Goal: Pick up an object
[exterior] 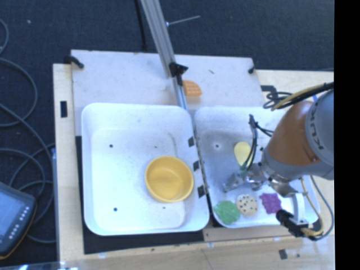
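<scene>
Two white bins [101,122] on tan bench [64,167] | dark floor [34,21] | cables [17,145]

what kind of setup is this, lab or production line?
Likely a robot-grasping lab bench: two shallow white bins side by side, small toy-like items such as a yellow bowl, loose cables on the dark floor, and a grey-and-orange arm reaching in.

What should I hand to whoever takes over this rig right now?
Gripper: low over the right bin, fingers near the bin floor; nothing seen between them.
Right bin: pale yellow piece by the gripper; green piece, spotted cookie and purple piece along the front.
Left bin: yellow bowl.
Done: nothing lifted.
Left: grasp and raise one object.
</scene>
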`<state>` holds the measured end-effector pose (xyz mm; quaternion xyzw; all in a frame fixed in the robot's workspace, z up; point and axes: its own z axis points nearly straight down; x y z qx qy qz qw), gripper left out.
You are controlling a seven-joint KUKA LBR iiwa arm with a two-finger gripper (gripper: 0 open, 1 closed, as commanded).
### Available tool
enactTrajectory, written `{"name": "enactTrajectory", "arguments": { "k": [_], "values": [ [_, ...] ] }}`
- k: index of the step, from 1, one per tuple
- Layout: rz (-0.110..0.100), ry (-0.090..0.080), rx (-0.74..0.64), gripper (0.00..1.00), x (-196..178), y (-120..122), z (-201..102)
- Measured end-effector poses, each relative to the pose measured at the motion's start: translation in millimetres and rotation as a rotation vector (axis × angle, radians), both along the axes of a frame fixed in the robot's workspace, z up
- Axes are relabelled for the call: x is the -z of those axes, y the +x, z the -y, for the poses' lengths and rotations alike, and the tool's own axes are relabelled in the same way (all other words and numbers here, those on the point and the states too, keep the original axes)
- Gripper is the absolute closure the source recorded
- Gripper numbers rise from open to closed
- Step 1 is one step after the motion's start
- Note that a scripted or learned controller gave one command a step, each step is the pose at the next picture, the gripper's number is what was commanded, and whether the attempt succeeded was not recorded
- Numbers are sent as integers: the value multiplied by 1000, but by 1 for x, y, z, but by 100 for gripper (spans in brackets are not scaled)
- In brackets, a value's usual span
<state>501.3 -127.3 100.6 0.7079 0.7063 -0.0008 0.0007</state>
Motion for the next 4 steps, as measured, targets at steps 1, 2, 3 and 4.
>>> {"name": "enactTrajectory", "arguments": {
  "k": [1, 2, 3, 4],
  "values": [
    [6, 2, 6, 100, -11, 2, 0],
    [7, 2, -6, 100, -55, 6, -3],
    [7, 1, -7, 100, -100, 2, -3],
    [10, 0, -7, 100, -164, 7, -6]
  ]
}}
